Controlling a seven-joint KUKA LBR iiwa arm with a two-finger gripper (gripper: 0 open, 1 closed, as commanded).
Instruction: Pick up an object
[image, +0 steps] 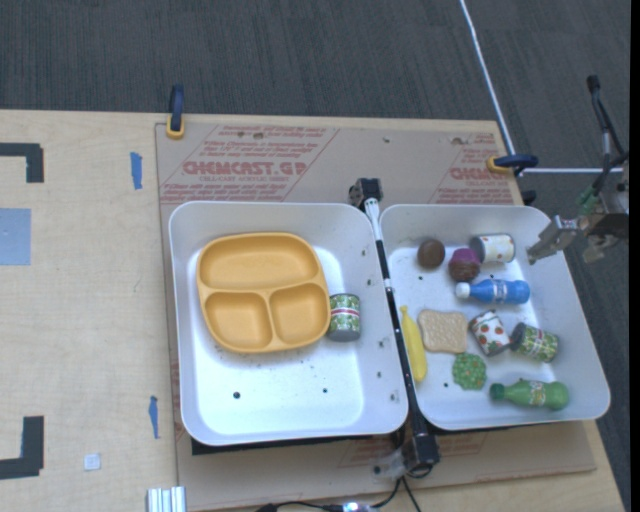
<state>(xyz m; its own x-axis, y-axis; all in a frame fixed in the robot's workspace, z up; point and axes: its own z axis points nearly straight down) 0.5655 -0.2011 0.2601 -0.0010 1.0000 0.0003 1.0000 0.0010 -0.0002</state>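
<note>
Two-tone bottle (494, 291), blue body, white cap, lying sideways in right bin (590, 370); pincer (560, 236) state unclear.

The setting is presenting as a robotics lab or test bench. Two white bins (190, 300) are sitting on a printed board (330, 160) that clamps (176, 110) are holding to a pale wooden bench (70, 330). Tape marks (135, 170) are flagging positions, toy food items (445, 330) are serving as test objects, and grey carpet (300, 50) is covering the floor.
</note>
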